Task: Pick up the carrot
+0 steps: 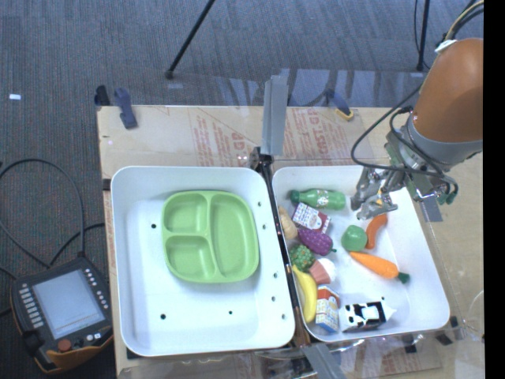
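Where the bench (181, 129) meets the dark carpet at far left, a teach pendant (61, 306) with a grey screen lies on the floor, its black cable looping above it. Left bin (126, 290): shallow, white, holding one light-green divided plate (211, 235) of three compartments, set flat near the bin's middle. Between the bins, a grey upright post (274, 121) rises from the shared edge. Right bin (430, 290): shallow, white, holding mixed toy food. Along its left wall, a banana (306, 290) lies lengthwise, with a broccoli piece (301, 256) just above it and a purple eggplant (315, 240) beside that. A small printed carton (308, 216) sits above the eggplant, and a green bottle (319, 200) lies on its side near the far wall. At the near wall, a small milk carton (327, 310) stands beside a black-and-white cow-patterned carton (365, 314). A green round fruit (354, 237) sits mid-bin. Carrot (375, 265): orange, green-tipped, lying flat at a slant just below the green fruit, right of centre in this bin. A second, smaller orange piece (375, 229) lies tilted just right of the green fruit. Pincer (374, 204): low over the bin's far right part, directly above that smaller orange piece, well apart from the carrot; fingers narrowly parted, nothing seen between them. Arm: grey with orange band, entering from the right.
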`<state>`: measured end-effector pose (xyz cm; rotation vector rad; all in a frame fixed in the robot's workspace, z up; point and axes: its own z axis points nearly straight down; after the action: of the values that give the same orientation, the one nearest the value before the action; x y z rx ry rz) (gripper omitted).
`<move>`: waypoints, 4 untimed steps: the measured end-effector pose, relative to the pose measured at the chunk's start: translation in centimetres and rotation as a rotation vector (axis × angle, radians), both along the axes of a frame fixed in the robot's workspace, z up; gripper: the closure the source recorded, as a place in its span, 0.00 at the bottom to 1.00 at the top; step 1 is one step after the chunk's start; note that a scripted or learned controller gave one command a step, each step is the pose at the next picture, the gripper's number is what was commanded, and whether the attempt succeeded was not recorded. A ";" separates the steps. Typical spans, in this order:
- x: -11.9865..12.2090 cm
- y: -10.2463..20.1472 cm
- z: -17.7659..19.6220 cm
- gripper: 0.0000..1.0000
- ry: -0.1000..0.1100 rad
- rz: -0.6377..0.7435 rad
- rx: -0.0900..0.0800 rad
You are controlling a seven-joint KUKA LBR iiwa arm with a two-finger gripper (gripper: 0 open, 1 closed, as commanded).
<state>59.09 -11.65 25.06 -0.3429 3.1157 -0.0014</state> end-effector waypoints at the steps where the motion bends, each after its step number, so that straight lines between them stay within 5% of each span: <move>1: -3.3 -6.4 -11.4 1.00 0.018 0.034 0.005; 2: -10.1 -8.0 -16.6 1.00 0.013 0.136 0.004; 3: -5.1 -9.6 -16.3 1.00 0.005 0.073 0.001; 4: -3.7 -6.3 -6.9 1.00 -0.002 -0.044 0.000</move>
<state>55.42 -17.95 18.18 -0.2746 3.1203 -0.0016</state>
